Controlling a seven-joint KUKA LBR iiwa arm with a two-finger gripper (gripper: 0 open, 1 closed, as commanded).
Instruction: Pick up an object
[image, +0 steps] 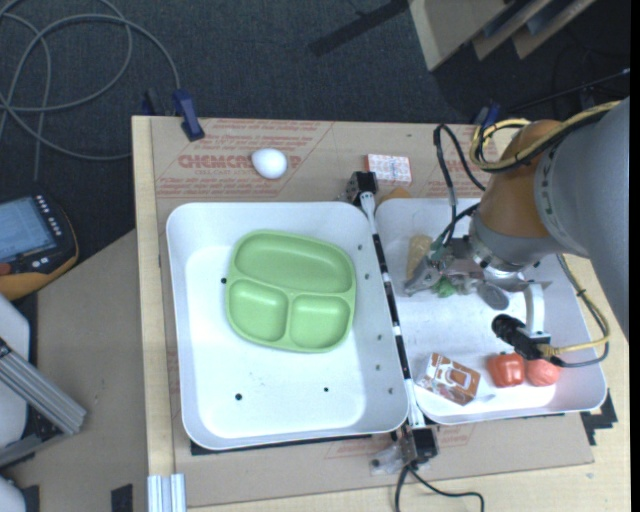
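In the right bin (575, 395) my gripper (428, 276) hangs low near the bin's left wall. It sits over a small green object (446, 287), which the gripper partly covers. A tan piece (418, 247) lies just behind the gripper. Toward the bin's front rest a brown and white snack packet (450, 378), a red item (507, 370) and a pinkish one (543, 373). The grey arm with its orange band (515, 195) hides much of the bin's back right.
The left bin (200, 380) holds a green divided plate (292, 290). Behind the bins on the cardboard lie a white ball (268, 162) and a small patterned box (388, 167). A blue clamp (187, 114) grips the board's far left edge. Cables trail off the arm's wrist.
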